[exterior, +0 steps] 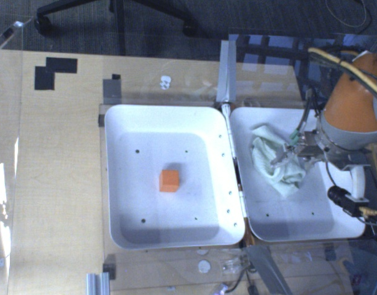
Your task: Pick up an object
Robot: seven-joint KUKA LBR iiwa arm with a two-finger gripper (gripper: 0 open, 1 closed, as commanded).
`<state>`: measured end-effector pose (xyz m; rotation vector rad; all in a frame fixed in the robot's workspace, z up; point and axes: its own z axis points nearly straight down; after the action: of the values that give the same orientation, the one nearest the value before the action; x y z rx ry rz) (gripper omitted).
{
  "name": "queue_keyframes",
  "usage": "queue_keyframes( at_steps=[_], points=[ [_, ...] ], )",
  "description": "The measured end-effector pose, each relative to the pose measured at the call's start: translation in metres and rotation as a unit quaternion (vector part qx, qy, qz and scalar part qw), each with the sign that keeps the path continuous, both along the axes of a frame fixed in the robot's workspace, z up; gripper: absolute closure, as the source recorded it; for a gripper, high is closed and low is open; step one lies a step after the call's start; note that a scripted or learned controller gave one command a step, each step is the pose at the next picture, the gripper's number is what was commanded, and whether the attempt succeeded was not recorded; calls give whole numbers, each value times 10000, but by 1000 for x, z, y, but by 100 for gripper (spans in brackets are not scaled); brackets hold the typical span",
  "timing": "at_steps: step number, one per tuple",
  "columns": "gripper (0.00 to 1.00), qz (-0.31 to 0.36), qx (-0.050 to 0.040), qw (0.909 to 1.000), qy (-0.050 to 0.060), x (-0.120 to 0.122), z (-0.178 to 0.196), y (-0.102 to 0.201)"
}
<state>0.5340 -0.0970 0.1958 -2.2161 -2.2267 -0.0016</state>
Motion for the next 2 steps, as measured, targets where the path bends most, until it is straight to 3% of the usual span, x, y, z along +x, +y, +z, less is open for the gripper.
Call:
queue_keyframes(
  at_steps=[1, 2],
  points=[
    [0, -571, -6, 9983, -65, 18, -97, -5],
    [100, -572, -11, 9983, -83, 19, -86, -5]
  ],
)
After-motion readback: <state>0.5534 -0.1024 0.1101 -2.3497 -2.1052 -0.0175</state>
